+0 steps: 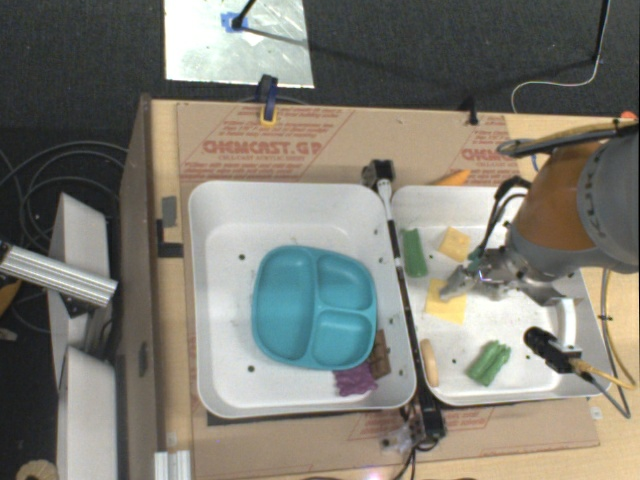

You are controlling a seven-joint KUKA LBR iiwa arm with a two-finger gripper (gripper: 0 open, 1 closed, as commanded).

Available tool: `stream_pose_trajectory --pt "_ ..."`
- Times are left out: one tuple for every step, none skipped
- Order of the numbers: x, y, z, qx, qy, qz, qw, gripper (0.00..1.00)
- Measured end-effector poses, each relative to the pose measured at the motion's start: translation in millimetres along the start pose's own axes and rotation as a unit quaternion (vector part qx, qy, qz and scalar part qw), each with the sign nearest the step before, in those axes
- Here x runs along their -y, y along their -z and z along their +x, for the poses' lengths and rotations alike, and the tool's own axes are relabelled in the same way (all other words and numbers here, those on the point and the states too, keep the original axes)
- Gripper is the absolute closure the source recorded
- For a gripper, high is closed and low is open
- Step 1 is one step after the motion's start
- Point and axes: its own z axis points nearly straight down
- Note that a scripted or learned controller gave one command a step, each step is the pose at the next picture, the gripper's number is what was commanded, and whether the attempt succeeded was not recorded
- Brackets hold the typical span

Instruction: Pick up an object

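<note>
Dark carpeted floor around a brown board bench top [300, 138] printed in red, with two shallow white bins side by side on it.

Left bin [225, 228]: a teal divided plate [315, 308] with three compartments, lying flat near the middle. Small purple piece [352, 380] at the plate's front rim, and a brown piece [381, 356] just beside it, close against the bin's right wall.

Right bin [455, 353]: a long green block [412, 251] near the left wall, a pale yellow block [456, 244] near it toward the middle, a flat yellow slab [448, 308] lower down, a ridged green piece [489, 362] nearer the front, and a tan stick [428, 360] along the left wall at the front. Orange piece [453, 178] on the board just behind this bin.

Grey arm [570, 208] reaching in from the right, with the gripper [462, 280] low over the right bin at the yellow slab's upper right edge. Cannot tell whether the claw is apart, together or clamped on anything.

Yellow slab: thin, roughly square, deeper in colour than the pale yellow block, lying flat on the bin floor between the green block and the ridged green piece, upper edge partly covered by the gripper.
</note>
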Motion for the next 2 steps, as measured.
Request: stream_pose_trajectory --pt "-76 2 13 0.002 0.005 -0.008 1.0 0.0" --pt "-73 13 12 0.001 0.004 -0.006 1.0 1.0"
